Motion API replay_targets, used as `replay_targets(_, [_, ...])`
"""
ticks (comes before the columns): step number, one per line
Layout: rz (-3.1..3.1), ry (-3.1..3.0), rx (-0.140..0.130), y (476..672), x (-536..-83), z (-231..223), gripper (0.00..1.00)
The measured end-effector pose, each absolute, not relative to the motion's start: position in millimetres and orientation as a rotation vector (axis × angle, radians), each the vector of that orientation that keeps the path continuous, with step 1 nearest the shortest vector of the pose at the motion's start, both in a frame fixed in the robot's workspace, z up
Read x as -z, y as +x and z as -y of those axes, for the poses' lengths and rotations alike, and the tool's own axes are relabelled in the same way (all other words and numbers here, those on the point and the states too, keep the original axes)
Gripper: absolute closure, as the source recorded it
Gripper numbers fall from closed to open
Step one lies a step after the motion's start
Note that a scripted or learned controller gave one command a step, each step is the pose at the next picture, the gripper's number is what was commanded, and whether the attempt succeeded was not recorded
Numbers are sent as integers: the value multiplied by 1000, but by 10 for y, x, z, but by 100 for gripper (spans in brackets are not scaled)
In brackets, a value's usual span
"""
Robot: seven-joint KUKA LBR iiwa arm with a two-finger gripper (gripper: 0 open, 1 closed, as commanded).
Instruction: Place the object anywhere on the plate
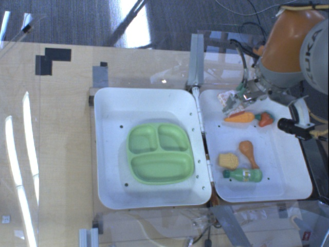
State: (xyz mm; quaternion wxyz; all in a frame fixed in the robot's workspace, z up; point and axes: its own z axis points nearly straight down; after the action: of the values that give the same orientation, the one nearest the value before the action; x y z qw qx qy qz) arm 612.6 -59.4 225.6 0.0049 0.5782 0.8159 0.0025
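A green divided plate (160,166) lies in the left white bin (110,133) with nothing on it. In the right bin (288,169) lie an orange carrot (239,118), a small red piece (265,119), a brown drumstick (248,152), a yellow corn piece (229,161) and a green bottle (242,175) on its side. My gripper (230,104) hangs low over the far left corner of the right bin, just above and behind the carrot's left end. Its tip is blurred against a pale patch there.
A raised divider (201,138) separates the two bins. The arm's orange and grey body (290,45) looms over the far right corner. A black fitting (293,126) juts in at the right bin's right side. Bare wooden bench lies to the left.
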Motion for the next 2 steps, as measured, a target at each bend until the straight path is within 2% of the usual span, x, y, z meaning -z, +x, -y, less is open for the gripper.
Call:
replay_targets(1, [-2632,1708,-5,6007,-1851,-191,100])
replay_targets(2, [-2775,1465,-6,5512,-1852,-548,100])
